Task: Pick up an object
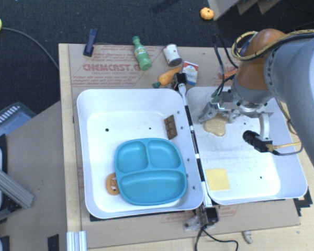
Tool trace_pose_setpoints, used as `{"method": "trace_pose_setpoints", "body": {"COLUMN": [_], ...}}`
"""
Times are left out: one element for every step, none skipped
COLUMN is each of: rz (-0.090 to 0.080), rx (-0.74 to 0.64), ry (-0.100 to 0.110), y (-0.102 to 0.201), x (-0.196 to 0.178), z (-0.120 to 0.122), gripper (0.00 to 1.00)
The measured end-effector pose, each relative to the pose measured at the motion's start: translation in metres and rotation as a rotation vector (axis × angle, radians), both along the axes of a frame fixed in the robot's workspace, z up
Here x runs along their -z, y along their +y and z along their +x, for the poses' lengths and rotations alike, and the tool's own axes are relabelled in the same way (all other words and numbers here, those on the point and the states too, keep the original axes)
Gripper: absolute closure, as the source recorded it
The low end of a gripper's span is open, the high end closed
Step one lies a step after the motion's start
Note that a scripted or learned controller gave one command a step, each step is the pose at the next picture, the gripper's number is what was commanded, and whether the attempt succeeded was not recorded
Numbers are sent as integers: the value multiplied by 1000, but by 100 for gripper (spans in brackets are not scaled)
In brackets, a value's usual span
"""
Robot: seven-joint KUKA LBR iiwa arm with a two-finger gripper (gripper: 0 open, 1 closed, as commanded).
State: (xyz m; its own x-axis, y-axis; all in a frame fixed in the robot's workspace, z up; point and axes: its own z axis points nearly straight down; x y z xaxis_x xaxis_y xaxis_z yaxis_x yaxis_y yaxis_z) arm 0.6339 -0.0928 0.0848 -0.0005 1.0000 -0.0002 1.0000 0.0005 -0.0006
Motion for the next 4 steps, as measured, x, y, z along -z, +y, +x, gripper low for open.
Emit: {"method": "trace_pose_setpoints", "body": {"rz": [0, -1, 0, 0], "rx": [1, 0, 1, 1], "ry": [0, -2, 0, 1], "y": [-5, -9, -16, -20], "x": [0, 0, 0, 0], "z": [-2, 11, 4, 2], "gripper": [0, 0, 0, 0]}}
